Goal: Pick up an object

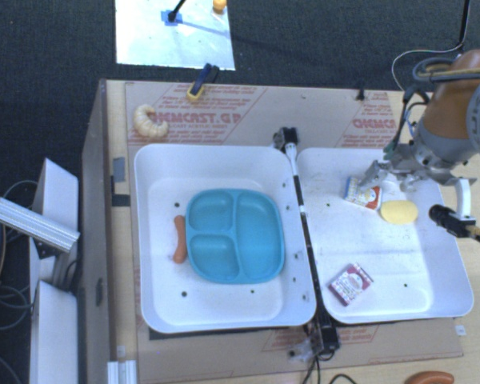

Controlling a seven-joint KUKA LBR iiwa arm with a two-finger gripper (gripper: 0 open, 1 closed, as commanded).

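Observation:
The right bin point(432, 294) holds three loose things: a white and orange packet point(362, 192) near its back, a flat yellow oval piece point(399, 212) just right of the packet, and a dark red packet point(350, 283) near the front. My gripper point(394, 174) hangs low over the back of this bin, just above and between the white packet and the yellow piece. In the left bin point(156, 294) lie a blue divided plate point(234, 235) and an orange sausage point(179, 239) beside its left rim.
A black rail point(298, 206) divides the two bins. On the cardboard behind the left bin lie a pale croissant-shaped toy point(150, 120) and a yellow-and-black tool point(200, 82). A black fitting point(452, 219) juts over the right bin's right rim.

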